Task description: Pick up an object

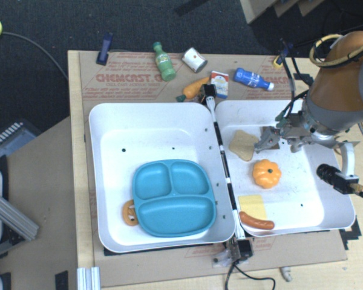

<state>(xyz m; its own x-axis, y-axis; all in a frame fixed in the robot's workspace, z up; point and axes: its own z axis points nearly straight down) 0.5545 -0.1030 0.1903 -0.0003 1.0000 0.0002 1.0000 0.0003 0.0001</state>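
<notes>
I find the gripper (272,139) low in the right bin (333,213), its tip just beside the tan bread slice (244,145) — touching or merely close, I cannot tell. Nor can I tell how the pincer stands; I see nothing gripped. The orange pumpkin (267,173), cheese slice (252,206) and sausage (256,222) lie loose in the same bin. My judgement: approach done, pick not yet made — grasp and lift remain. The bread is the likely target.
</notes>
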